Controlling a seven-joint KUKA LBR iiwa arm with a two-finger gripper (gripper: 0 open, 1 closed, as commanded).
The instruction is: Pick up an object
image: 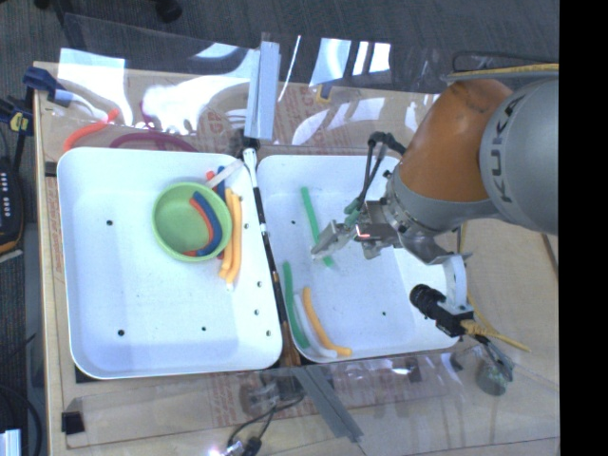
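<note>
My gripper (327, 241) hangs over the middle of the right bin (399, 326), reaching in from the right. A thin green stick (309, 212) lies on the bin floor right by it. The stick's upper part shows above the gripper, and a short green bit shows just below the tip. Whether the gripper touches the stick cannot be told. Near the bin's left wall lie another green stick (293, 310), an orange curved stick (321, 331) and a pale white piece (318, 348).
The left bin (114, 293) holds a green bowl (180, 221) with blue and red curved pieces inside, and an orange stick (232, 240) beside it. The divider between the bins runs just left of the gripper. The arm's orange band covers the right bin's upper right.
</note>
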